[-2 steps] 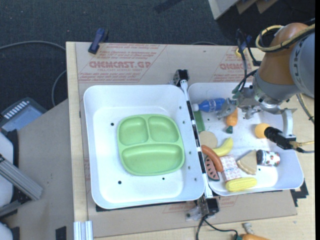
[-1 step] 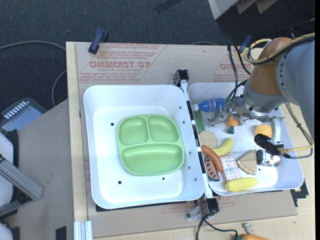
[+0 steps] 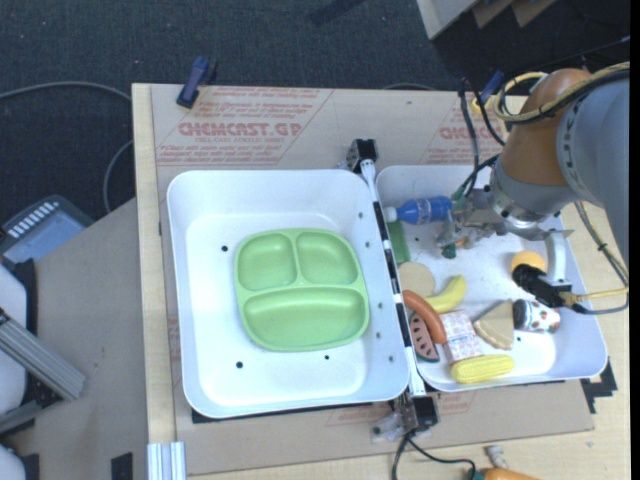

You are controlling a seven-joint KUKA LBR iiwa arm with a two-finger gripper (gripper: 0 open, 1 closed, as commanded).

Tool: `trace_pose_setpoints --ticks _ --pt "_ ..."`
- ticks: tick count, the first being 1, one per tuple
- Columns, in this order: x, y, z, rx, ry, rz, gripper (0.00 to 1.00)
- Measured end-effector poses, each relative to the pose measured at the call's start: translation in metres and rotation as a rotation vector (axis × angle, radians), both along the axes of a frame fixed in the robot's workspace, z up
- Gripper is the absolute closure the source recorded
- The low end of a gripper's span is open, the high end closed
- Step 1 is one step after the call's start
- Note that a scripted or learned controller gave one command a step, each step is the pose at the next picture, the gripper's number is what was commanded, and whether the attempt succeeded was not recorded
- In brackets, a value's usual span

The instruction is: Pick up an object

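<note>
- Since the gripper (image 3: 458, 230) hangs low in the right bin (image 3: 590, 353) near its far edge, we judge the blue bottle (image 3: 420, 210) the closest pick.
- We cannot tell whether the gripper is released or clenched.
- We advise descending squarely over the bottle's middle and closing across its narrow width.
- The bottle lies flat near the bin's far left corner, long axis roughly along the far edge, pale end toward the green tray (image 3: 301, 290) side.

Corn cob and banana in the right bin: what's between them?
Camera view: a red-and-white packet lies between the corn cob and the banana.
</note>
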State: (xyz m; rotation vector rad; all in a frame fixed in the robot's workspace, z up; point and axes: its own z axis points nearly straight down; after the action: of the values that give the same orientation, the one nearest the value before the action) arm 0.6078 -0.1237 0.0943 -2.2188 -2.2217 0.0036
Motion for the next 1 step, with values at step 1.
trace_pose_setpoints --ticks 1 --pt "0.0017 0.0965 0.0911 0.002 -0.005 0.001 1.00"
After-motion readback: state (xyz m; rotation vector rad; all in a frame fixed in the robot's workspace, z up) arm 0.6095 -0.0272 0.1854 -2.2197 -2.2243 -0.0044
